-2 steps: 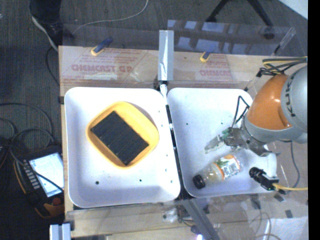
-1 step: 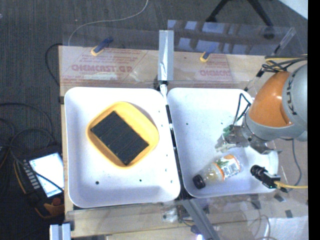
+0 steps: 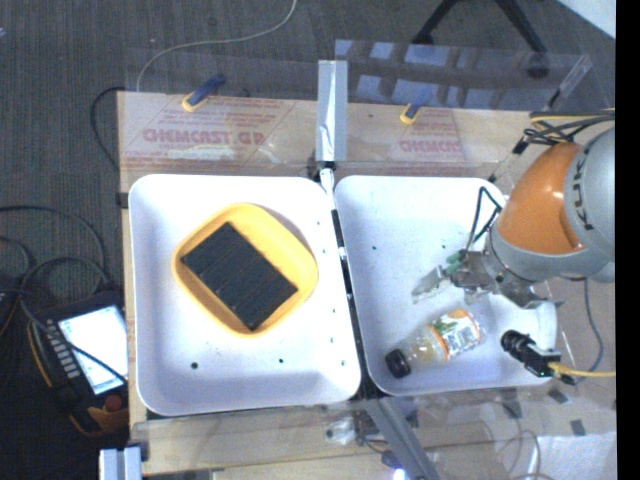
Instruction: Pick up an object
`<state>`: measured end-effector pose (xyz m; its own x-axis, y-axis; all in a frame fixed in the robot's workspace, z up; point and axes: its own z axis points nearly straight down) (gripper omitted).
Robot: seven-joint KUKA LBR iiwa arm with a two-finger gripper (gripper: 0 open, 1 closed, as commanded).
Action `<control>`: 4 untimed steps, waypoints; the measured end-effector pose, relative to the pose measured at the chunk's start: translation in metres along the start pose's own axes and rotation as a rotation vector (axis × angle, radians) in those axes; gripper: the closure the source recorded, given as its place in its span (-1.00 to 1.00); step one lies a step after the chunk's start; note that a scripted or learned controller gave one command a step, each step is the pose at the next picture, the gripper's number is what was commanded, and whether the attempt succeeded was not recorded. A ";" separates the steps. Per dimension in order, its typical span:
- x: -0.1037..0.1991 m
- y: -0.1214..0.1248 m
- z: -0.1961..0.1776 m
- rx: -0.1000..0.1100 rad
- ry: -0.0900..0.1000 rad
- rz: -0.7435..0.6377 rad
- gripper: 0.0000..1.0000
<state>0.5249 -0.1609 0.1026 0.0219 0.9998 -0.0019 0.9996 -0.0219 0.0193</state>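
The bottle (image 3: 440, 341) lies on its side in the right bin (image 3: 400, 218), near the front wall, dark cap pointing left. The gripper (image 3: 437, 281) hangs just above it, fingers parted, holding nothing. It looks light and slick (likely to roll), so grasp across the labelled middle.

1. We are seeing the arm (image 3: 560, 218) running off the picture's right edge, behind the gripper (image 3: 440, 280).
2. We are finding the gripper's fingers too small to read.
3. We are losing the bottle (image 3: 440, 340) label, just below the gripper, to blur.
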 end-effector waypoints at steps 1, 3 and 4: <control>-0.018 -0.034 0.009 -0.002 -0.002 0.004 -1.00; -0.018 -0.032 -0.001 -0.004 0.000 0.003 -1.00; -0.017 -0.036 0.009 0.004 -0.004 -0.046 -1.00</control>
<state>0.4886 -0.1773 0.0925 -0.0241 0.9997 -0.0062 0.9996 0.0242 0.0151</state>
